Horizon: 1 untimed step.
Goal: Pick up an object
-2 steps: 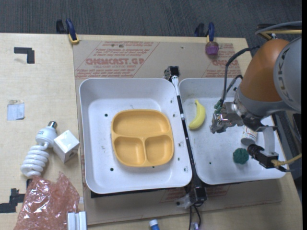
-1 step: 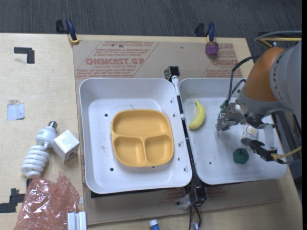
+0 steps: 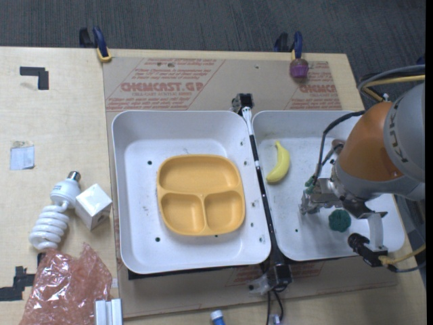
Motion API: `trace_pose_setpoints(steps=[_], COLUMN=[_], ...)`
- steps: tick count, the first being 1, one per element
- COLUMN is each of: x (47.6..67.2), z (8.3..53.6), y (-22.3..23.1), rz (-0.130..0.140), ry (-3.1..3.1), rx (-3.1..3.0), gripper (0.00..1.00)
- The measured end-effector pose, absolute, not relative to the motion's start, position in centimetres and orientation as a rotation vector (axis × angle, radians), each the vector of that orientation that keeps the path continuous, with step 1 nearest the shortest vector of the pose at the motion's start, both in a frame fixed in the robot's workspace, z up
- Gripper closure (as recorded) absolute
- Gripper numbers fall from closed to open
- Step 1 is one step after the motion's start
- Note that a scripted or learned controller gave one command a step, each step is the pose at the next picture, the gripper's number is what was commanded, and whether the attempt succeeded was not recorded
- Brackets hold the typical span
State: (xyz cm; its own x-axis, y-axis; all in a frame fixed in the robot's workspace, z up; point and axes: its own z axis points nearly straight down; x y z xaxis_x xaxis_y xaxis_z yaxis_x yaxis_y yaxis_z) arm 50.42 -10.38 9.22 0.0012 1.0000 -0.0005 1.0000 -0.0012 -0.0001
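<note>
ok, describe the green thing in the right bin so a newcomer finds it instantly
Start at the right-hand white bin, where the arm reaches in. Near that bin's lower right, just beside the gripper, sits a small dark green ball. The bin's other item, a yellow banana, is long, curved and lies farther up-left.

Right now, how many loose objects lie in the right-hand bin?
2: a banana near its left wall, and a green object beside the gripper. The arm may hide others.
</note>
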Motion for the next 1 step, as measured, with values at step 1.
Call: trace_pose_setpoints(steps=[1], x=[50.52], z=[10.21], y=[-10.44], rz=[0.001], ry=[2.218], rx=[2.222], gripper=[1.0])
